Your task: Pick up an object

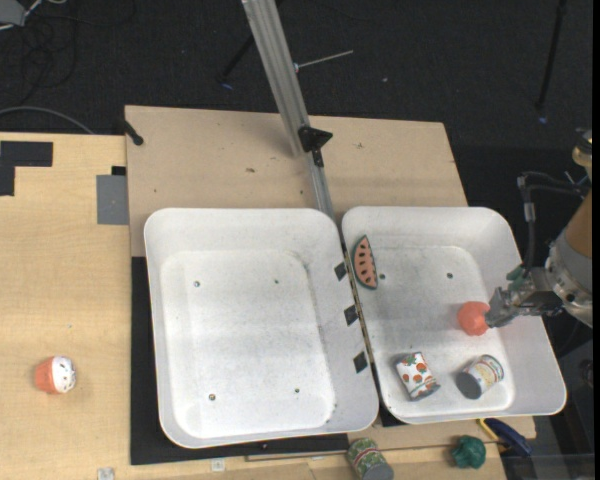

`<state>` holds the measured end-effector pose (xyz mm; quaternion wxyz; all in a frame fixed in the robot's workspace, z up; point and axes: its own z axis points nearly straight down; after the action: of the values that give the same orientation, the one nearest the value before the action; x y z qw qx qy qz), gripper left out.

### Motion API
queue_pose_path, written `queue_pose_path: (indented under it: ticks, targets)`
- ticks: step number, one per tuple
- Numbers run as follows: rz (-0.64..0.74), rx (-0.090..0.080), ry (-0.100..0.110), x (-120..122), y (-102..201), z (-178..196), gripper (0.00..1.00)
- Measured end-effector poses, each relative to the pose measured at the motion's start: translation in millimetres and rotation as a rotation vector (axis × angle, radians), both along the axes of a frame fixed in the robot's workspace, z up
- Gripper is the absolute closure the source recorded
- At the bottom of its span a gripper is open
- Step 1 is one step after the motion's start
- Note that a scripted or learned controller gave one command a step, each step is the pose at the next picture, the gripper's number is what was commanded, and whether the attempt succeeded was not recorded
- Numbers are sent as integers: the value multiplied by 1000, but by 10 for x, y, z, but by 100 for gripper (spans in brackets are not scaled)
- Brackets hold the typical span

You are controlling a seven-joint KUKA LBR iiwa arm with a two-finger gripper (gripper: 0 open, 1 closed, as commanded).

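Right bin [450,230]: hand [497,311] beside red ball [472,319]

I am looking down on two white bins: the left bin [242,328] and the right bin [435,238], both faintly speckled grey. An orange-red ball [472,318] is glowing beside a white box dotted red [416,376], a grey-and-cream can [479,376], and a red, green-rimmed watermelon slice [365,262].
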<state>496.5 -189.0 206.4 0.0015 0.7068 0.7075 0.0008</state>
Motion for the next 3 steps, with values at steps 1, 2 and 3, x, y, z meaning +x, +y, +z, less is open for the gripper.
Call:
queue_pose_path:
  ticks: [1,2,3]
  targets:
    - [5,3,4,187,543,119,100]
    - [3,4,7,228,1008,109,100]
    - [3,2,5,408,1497,223,100]
